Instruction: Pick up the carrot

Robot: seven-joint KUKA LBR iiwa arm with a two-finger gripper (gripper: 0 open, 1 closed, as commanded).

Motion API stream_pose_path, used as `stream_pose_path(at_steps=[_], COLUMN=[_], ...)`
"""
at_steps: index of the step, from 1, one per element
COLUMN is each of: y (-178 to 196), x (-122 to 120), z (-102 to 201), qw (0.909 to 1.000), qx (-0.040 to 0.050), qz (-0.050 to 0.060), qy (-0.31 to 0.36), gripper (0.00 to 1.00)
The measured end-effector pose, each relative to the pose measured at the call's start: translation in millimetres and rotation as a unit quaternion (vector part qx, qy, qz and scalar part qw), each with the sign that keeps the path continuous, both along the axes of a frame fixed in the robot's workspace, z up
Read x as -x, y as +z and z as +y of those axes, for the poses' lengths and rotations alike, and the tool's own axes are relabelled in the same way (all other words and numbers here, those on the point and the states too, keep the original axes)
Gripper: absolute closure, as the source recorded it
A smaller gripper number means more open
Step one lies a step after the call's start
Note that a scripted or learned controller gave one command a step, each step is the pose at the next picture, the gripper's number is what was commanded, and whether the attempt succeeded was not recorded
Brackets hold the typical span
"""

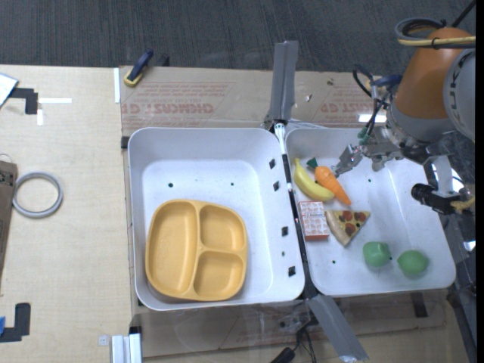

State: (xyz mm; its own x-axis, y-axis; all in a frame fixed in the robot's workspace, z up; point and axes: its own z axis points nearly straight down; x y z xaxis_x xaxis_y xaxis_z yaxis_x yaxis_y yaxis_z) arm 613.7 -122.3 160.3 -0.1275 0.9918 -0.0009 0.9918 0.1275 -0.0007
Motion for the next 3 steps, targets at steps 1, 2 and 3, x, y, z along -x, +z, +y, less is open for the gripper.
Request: stream_pose_path(at_steps=[1,2,3], y=[-69,-59,31], x=[-5,-6,-40], z=[24,23,83], qw=[1.0000,1.0000,0.9976], qx=[0.0000,0.0004,0.0006], qz=[0.000,0.000,0.000], qy=[0.006,0.004,-0.069], gripper=[0.00,1.00,1.00])
